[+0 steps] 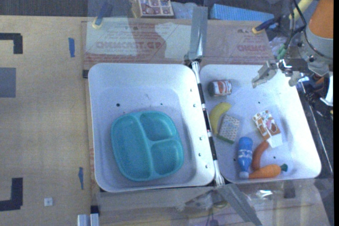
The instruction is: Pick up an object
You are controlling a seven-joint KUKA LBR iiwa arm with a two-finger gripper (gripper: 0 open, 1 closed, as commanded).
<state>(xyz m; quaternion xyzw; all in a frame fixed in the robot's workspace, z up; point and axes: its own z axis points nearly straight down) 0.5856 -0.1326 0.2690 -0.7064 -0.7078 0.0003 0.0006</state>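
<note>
**Objects lie in right bin, fingers spread above**

Objects are seen in the right bin (302, 108): a can (220, 87), a banana (219, 114), a blue bottle (244, 155) and a carrot (267, 170). The gripper (278, 74) is held over the bin's far side, its fingers (261, 76) spread wide with nothing between them. A teal tray (146, 144) lies in the left bin (106, 82).

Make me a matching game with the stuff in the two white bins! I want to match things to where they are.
Things:
1. teal tray
2. can
3. carrot
4. blue bottle

Places:
A. front edge of the right bin, lying on its side
B. alone in the left bin
C. back of the right bin, near the divider
D. just left of the carrot, in the right bin

Pairs: 1-B, 2-C, 3-A, 4-D
</note>
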